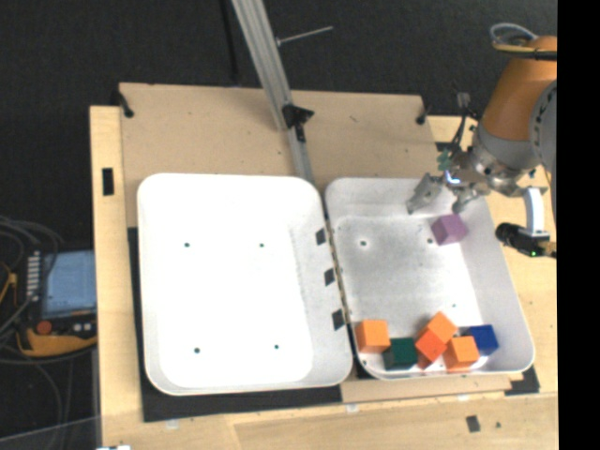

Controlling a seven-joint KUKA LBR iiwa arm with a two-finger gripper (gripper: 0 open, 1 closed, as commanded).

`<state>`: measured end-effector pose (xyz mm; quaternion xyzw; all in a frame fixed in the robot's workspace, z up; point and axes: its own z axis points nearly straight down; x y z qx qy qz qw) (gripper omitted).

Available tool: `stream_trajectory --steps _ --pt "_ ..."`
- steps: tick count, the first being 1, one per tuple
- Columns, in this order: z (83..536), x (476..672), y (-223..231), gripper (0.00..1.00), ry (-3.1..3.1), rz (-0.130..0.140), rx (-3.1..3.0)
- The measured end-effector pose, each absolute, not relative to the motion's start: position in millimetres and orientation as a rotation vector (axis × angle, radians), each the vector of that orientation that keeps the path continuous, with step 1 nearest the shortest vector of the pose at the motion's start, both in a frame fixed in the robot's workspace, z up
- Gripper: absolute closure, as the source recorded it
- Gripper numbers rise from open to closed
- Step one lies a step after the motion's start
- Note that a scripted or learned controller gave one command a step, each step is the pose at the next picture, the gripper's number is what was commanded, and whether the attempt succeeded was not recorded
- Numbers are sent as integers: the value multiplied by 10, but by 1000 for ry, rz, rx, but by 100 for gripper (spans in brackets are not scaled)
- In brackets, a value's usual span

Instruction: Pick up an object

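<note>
Arm: the grey arm (516, 111) with its orange band comes in from the 3 o'clock side and bends down over the far corner of the right bin.
Gripper: the gripper (448, 187) hangs above the right bin (403, 270), up near its 1 o'clock corner. One finger (422, 193) splays out toward 9 o'clock, so the jaws look parted, with nothing between them.
Purple block: a small purple block (449, 229) lies on the bin floor just beside the gripper, on its 6 o'clock side, apart from the fingers as far as I can make out.
Other blocks: a huddle along the 6 o'clock wall of the right bin. An orange cube (373, 334) sits at the 9 o'clock end, a dark green block (402, 352) next to it, then two orange pieces (436, 336) (461, 352) touching each other, and a blue block (483, 338) at the 3 o'clock end.
Left bin: the left bin (234, 279) sits alongside at 9 o'clock, its edge meeting the right bin's.
Bench: a pale wooden bench (262, 129) carries both bins.
Pole: a slanted metal pole (272, 64) runs from 12 o'clock down to the seam between the bins.
</note>
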<state>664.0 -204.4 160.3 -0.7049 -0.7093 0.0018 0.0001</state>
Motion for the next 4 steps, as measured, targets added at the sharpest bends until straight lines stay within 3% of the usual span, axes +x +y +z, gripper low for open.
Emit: stream_trajectory --steps 1,2,4 --pt "1241 6598 -2065 0 -2236 -2 -2234" --pt "1385 6616 -2068 100 -2240 -9 -2236" --pt "2430 6730 -2081 100 -2237 -7 -2216"
